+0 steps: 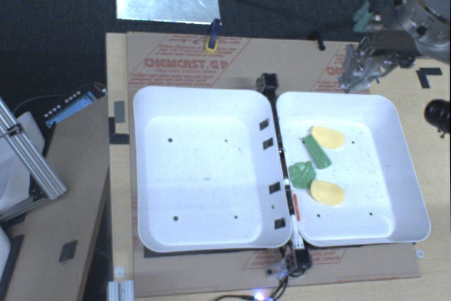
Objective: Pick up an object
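The arm sits up at two o'clock, its gripper [356,77] hovering over the bench just beyond the far rim of the right bin [405,151]. Whether that pincer is spread or pressed together, I cannot tell; the metal parts blur into one another. Nothing shows between them. Down in the right bin, four pieces cluster toward its nine o'clock side: a yellow oval piece [328,137] at the top, a green bar [316,151] touching it just below, a green rounded piece [301,174] near the divider, and a second yellow oval [328,192] beside that at five o'clock. The left bin [151,151] lies alongside.
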Available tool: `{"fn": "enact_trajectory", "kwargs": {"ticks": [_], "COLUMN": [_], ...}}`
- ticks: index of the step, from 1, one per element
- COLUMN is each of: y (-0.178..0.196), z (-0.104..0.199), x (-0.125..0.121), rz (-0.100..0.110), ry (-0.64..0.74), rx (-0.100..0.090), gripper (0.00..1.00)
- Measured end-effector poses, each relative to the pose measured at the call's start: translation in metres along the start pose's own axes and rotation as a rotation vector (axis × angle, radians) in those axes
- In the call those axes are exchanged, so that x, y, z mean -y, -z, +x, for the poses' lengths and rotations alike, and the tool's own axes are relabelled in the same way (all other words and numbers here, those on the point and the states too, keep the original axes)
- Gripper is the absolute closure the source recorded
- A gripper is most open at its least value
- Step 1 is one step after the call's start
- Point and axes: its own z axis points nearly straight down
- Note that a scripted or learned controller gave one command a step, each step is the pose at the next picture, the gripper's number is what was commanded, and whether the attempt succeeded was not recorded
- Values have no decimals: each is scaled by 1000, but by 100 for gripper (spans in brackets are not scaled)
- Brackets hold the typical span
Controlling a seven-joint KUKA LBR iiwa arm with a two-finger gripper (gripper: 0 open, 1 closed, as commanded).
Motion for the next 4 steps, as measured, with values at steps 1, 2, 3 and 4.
{"fn": "enact_trajectory", "kwargs": {"ticks": [1,2,3,4], "y": [0,0,-1,-1], "z": [38,74,104,136], "x": [-1,-1,-1,-2], "rz": [0,0,0,1], "ry": [-2,-3,-4,-4], "rx": [0,0,0,0], "gripper": [100,100,100,100]}}
